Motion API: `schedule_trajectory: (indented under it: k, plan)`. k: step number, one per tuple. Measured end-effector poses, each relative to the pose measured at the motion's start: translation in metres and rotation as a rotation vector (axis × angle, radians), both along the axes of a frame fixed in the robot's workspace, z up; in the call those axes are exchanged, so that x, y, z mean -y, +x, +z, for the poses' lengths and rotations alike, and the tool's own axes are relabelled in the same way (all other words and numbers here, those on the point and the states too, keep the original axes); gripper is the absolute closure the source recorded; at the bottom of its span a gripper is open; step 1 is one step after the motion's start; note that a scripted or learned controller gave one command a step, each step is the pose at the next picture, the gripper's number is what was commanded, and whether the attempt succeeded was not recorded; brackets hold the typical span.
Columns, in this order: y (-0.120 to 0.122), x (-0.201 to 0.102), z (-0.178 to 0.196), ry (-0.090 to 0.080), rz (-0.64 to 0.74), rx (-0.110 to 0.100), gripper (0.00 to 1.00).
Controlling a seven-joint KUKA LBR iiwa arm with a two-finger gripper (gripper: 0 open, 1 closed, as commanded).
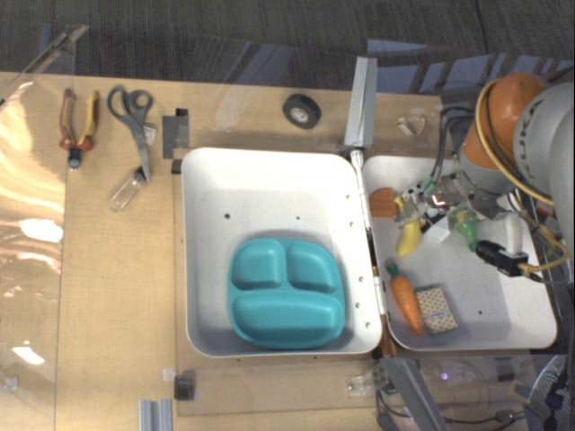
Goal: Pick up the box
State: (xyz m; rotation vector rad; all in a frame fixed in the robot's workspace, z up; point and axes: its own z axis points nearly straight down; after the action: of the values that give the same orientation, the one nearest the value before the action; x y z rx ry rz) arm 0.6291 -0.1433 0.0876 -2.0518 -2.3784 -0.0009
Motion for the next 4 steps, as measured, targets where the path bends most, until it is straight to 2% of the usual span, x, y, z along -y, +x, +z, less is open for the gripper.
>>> schedule_trajectory:
  k: [1,2,3,4]
  plan:
    - [-0.059,0.009,0.067,-0.002,0.03,0.009,0.0]
    - [-0.139,-0.023,0.02,0.0,-0.18,0.004,0.0]
    - [-0.081,0.04,0.001,-0.004,-0.222,0.014,0.0]
    - [0.027,0.052,-0.003,0.006,-0.253,-0.067,0.0]
